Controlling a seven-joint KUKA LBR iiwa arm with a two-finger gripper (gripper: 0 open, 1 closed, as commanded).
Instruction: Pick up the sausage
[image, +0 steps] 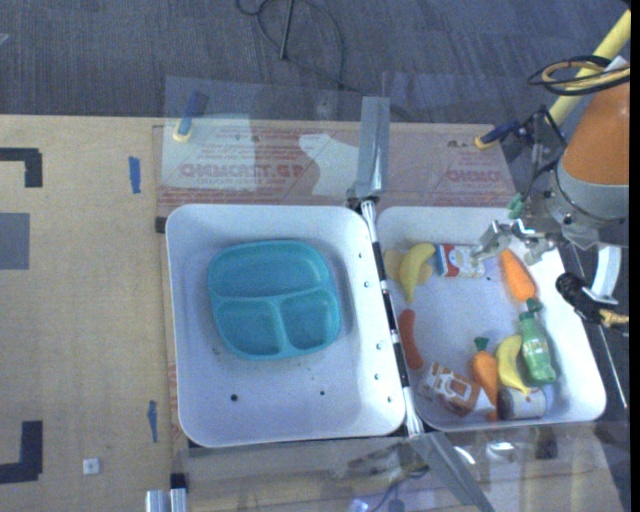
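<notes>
The sausage (409, 339), a slim red-orange link, lies lengthwise against the left wall of the right bin (590, 395). My gripper (510, 240) hangs over that bin's far right part, well to the right of and beyond the sausage. Its fingers stand open with nothing between them, just above an orange carrot (517, 277). The grey arm with its orange band (598, 140) comes in from the right edge.
The right bin also holds a banana (415, 268), a red-and-white carton (455, 262), a green bottle (535, 347), a second banana (510, 362), a second carrot (485, 372), a brown box (448, 388) and a can (525, 403). A blue divided plate (272, 298) lies in the left bin (190, 400).
</notes>
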